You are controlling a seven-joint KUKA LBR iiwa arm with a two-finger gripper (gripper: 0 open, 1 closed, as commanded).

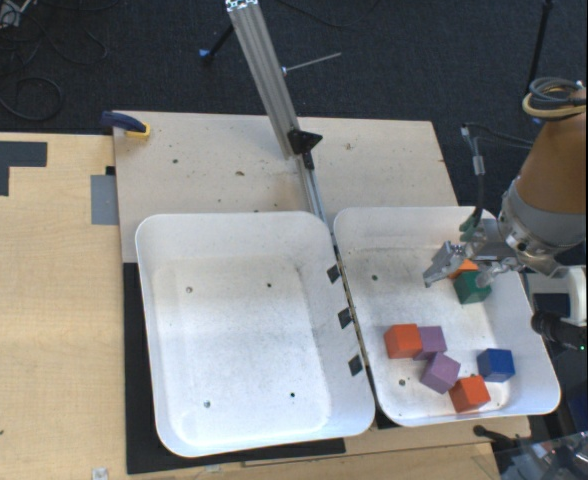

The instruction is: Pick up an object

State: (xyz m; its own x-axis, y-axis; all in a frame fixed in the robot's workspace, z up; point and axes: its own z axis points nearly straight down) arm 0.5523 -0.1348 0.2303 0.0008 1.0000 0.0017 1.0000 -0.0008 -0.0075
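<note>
The right bin [394, 238] holds several small blocks. A green block [471, 289] lies near its right wall, with a small orange piece [466, 265] just behind it. My gripper [464, 270] hangs right over these two, fingers spread, with one grey finger [439, 267] reaching left of the green block. I see nothing clamped between the fingers. Toward the front of the bin lie a red-orange block [403, 340], two purple blocks [431, 341] [440, 372], a blue block [495, 364] and an orange block [469, 393].
The left bin [174, 268] stands beside the right one, with black clips [342, 317] along the shared rim. A slanted aluminium bar [269, 78] rises behind the bins. A small blue and yellow clamp [126, 123] lies at the bench's back left corner.
</note>
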